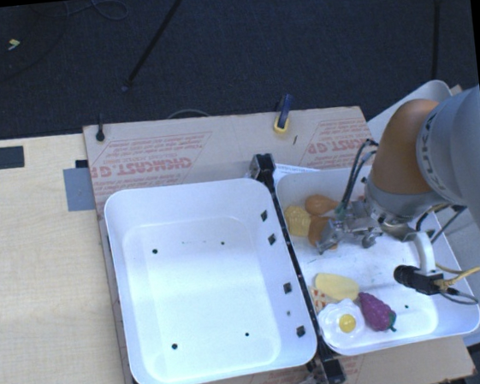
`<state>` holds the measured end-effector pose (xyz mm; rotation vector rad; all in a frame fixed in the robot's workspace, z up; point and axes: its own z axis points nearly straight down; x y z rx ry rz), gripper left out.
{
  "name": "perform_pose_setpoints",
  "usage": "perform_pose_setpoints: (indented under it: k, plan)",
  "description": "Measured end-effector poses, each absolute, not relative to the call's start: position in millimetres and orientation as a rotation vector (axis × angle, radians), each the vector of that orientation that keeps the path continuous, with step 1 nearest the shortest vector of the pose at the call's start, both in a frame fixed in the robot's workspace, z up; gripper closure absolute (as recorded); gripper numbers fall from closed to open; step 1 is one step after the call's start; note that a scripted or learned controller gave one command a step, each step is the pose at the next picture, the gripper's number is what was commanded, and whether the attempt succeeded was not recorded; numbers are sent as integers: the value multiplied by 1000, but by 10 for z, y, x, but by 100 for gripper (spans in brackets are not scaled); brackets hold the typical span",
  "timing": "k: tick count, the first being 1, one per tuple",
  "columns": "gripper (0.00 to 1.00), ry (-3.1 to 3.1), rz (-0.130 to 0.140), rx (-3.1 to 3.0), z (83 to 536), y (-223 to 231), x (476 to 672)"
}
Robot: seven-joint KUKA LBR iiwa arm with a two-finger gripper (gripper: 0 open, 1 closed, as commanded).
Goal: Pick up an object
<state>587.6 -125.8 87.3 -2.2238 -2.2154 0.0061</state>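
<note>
Two shallow white bins side by side on a cardboard sheet (218, 146), clamped at the far edge by a blue-and-yellow clip (282, 115), probably to stop the sheet sliding. Left bin (125, 243) bare apart from small dark holes in its floor. Right bin (461, 321) holding all the candidate objects, so any pick has to happen there. Arm (441, 147) reaching in from the right, orange band above the wrist. Gripper (334, 228) low in the far-left part of the right bin, just beside a pale yellow piece (297, 220) and an orange-brown piece (319, 204); touching or merely close, impossible to say. Pincer state: cannot tell, tips lost among cables and metalwork; nothing visibly held. Near the front wall, well apart from the gripper: a yellow wedge-like piece (337, 285), a toy fried egg (342, 321), a purple fruit-like toy (375, 310) with a green stem. Likely target judged to be one of the two pieces beside the gripper. Writing: red print on the cardboard, seen upside down, too garbled to read with confidence. No other labels legible.
</note>
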Motion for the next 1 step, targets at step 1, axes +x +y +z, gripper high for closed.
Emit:
perform_pose_setpoints:
  k: [1]
  plan:
    - [0,-2225,-3,-2218,880,-936,6382]
